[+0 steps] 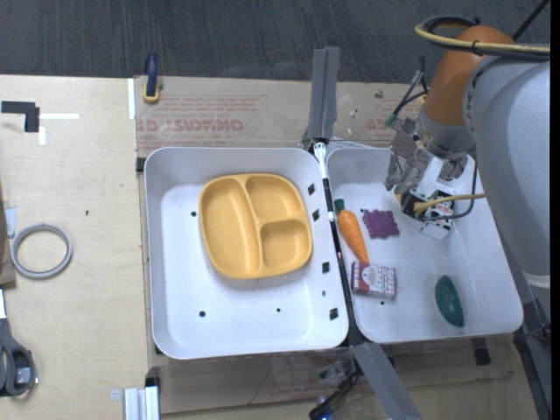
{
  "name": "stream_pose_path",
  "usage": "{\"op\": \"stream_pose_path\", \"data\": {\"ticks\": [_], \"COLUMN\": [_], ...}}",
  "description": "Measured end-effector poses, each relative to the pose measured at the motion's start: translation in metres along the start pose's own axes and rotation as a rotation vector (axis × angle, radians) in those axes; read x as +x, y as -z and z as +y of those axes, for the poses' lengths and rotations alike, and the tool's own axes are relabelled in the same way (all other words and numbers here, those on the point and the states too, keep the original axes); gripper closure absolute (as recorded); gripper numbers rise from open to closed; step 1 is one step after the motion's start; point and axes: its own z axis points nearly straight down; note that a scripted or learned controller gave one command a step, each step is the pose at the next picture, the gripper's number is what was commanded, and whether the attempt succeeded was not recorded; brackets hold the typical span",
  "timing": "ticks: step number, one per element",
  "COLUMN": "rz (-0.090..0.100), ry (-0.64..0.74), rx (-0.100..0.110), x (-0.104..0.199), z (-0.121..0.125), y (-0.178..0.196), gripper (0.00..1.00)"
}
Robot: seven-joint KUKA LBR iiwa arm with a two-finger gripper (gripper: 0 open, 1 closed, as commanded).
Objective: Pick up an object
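Observation:
In the right bin lie an orange carrot, a purple bunch of grapes, a small red and white box and a dark green object. My gripper hangs over the bin's back part, just up and right of the grapes. From this angle its fingers are hard to make out. I see nothing held in it. The left bin holds a yellow divided plate.
The grey arm with its orange band and cables covers the bin's back right corner. A grey tape ring and scissors lie on the bench to the left. A metal divider stands behind the bins.

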Motion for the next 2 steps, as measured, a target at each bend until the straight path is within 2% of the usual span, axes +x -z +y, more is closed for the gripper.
{"op": "stream_pose_path", "data": {"ticks": [1, 2], "rz": [0.004, 0.004], "ry": [0.219, 0.22], "rx": [-0.007, -0.003], "x": [-0.0295, -0.0294], "z": [0.0222, 0.021], "y": [-0.0224, -0.0242], "gripper": [1.0, 0.0]}}
